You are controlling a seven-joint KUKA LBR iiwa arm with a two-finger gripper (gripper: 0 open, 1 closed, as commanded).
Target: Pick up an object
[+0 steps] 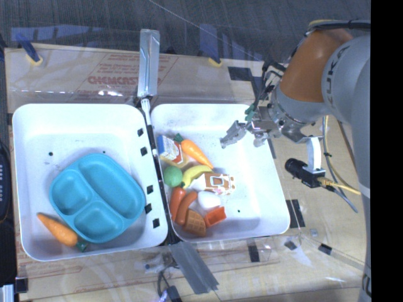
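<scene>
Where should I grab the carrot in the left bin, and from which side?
Judging by how it lies, take the carrot across its thick orange middle, coming straight down from above. It lies flat and on a slant at the left bin's near corner, beside the blue tray, so set the pincer crosswise to its length.

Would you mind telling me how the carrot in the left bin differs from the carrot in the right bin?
The left-bin carrot lies alone on the bin floor, beside the blue divided tray; the right-bin carrot rests in a heap of toy food. The left-bin carrot's tip points up-left, the right-bin carrot's down-right. Both are orange with green tops, and both lie clear of the pincer.
</scene>
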